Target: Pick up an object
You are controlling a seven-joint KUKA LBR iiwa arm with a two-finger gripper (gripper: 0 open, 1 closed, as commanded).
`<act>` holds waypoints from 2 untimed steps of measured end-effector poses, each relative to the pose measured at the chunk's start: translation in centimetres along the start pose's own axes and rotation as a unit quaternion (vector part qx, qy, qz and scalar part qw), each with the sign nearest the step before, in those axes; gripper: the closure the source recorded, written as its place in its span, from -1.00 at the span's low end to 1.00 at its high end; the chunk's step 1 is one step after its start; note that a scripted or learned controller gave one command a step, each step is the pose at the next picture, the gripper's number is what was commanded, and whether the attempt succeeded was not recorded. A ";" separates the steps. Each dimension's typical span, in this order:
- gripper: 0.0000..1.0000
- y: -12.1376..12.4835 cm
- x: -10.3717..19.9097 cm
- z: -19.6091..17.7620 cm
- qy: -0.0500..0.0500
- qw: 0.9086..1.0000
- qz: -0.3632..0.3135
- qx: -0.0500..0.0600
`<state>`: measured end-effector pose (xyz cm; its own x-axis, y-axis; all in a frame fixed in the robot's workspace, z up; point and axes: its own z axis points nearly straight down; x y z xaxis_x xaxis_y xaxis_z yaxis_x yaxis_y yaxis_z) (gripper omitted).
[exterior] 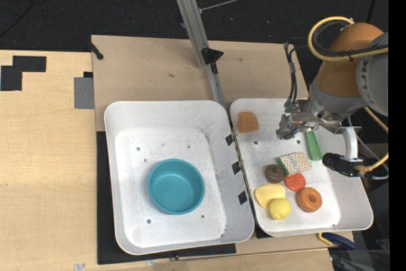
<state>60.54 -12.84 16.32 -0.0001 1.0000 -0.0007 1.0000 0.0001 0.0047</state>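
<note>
The arm (365, 82) is grey, with a rounded orange band (342, 63) above the wrist. A yellow cable (327, 28) loops over the band. Thin dark cables run down to the metallic end effector (288, 127).

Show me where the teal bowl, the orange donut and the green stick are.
teal bowl (176, 185), camera view, inside bottom of the bowl.
orange donut (309, 200), camera view, its ring beside the hole.
green stick (313, 145), camera view, middle of its length.

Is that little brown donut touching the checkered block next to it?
Cannot tell. In the camera view the brown donut sits right against the checkered block's lower left corner, with no plain gap or contact showing.
</note>
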 end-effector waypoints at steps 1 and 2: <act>1.00 0.1 0.0 -4.4 0.000 1.000 0.000 0.000; 1.00 0.3 4.1 -4.6 0.001 1.000 -0.001 0.003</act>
<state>60.77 -8.71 20.92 -0.0025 1.0000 0.0010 1.0000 0.0025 -0.0004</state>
